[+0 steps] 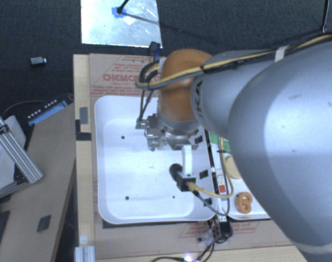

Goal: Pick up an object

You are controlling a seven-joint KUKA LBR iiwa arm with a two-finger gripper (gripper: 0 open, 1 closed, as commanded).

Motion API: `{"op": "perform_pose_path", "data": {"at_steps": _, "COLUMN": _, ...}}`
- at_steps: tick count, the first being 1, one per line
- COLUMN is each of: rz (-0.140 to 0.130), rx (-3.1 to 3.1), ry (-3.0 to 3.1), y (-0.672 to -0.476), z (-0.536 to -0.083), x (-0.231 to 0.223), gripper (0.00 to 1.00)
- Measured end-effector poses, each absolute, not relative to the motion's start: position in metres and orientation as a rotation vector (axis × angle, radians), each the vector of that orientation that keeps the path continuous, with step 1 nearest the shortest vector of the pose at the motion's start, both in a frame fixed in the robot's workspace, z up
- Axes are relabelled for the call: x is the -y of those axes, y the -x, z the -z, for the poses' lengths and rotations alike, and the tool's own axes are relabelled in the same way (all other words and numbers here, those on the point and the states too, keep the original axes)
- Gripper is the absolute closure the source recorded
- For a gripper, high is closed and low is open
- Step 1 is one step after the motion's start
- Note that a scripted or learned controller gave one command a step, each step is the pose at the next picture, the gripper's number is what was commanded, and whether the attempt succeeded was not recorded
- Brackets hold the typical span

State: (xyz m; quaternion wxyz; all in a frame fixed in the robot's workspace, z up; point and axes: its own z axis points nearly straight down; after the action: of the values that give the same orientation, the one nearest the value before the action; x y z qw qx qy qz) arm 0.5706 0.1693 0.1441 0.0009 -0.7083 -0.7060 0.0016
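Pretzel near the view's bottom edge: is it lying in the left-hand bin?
No, the pretzel lies in the right bin, on the far side of the rims that part it from the left bin.

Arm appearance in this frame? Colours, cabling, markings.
The arm has a bulky, rounded grey casing, with an orange band above the wrist. Black and yellow cables run along the link under a pale strap and loop beside the band. The gripper is grey metal. No markings are legible.

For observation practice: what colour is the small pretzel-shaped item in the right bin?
The pretzel-shaped item is golden brown, clearest in the camera view.
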Motion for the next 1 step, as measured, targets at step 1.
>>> {"op": "perform_pose_path", "data": {"at_steps": 1, "rz": 0.008, "rx": 2.229, "ry": 2.215, "y": -0.5731, "z": -0.1935, "x": -0.2096, "gripper": 1.00}}
